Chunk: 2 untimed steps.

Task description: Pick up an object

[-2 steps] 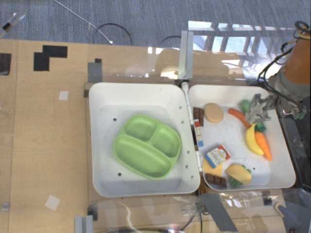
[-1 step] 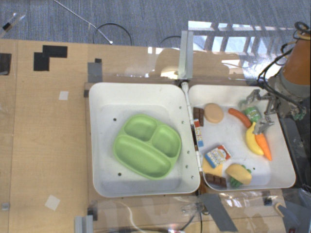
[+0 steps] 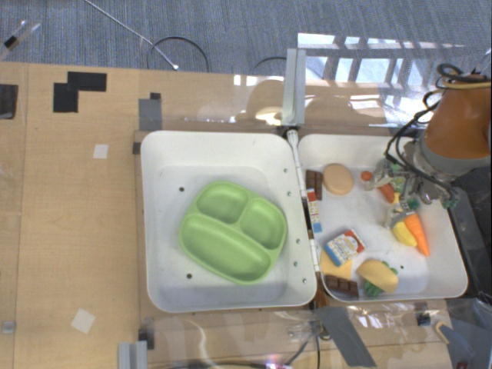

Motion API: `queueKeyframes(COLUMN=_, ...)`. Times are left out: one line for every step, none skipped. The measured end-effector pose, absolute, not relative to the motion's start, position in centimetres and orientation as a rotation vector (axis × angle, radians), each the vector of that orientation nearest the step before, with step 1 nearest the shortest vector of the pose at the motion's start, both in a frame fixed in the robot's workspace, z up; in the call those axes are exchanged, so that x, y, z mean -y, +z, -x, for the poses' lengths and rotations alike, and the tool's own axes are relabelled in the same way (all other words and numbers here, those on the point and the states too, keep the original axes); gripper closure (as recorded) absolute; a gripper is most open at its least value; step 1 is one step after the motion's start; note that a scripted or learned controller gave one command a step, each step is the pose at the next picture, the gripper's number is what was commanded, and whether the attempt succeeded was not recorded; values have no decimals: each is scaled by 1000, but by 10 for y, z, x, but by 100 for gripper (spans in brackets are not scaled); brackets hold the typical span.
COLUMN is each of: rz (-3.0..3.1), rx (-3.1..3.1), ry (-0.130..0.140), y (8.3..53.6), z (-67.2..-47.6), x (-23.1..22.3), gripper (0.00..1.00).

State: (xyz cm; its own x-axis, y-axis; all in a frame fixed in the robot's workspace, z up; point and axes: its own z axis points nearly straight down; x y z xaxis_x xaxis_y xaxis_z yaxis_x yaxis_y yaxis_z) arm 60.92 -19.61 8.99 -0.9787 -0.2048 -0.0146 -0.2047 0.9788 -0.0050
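My hand (image 3: 406, 194) hangs low over the right end of the right bin (image 3: 455, 277), and the nearest thing to it is the carrot (image 3: 416, 232), which lies just below and a shade to the right of my fingertips as the camera sees it. That is the relation my next move turns on: the carrot's long axis runs at a slant from its upper end, close under my fingertips, down toward the lower right, so I judge I would have to close across that slant, not along it. Snug against the carrot's left side sits a small yellow piece (image 3: 403, 231), close enough that a careless closing could catch both. Whether my fingers stand apart or together I cannot tell; cables and dark wrist parts clutter that spot, and I think nothing sits between them, though the view is poor there. Further left in the same bin lie a small printed packet (image 3: 344, 245), a yellow toy with green leaves (image 3: 377, 275) near the lower wall, and a tan round bun (image 3: 337, 179) higher up. Beyond the divider, in the left bin (image 3: 157, 206), a green divided plate (image 3: 233, 231) rests well apart from me.
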Motion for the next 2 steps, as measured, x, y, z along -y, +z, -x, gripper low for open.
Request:
queueKeyframes(rz=320, rx=-3097, ry=-8, y=105, z=-613, x=195, gripper=100)
queueKeyframes(rz=320, rx=-3098, ry=-7, y=104, z=-613, x=195, gripper=0)
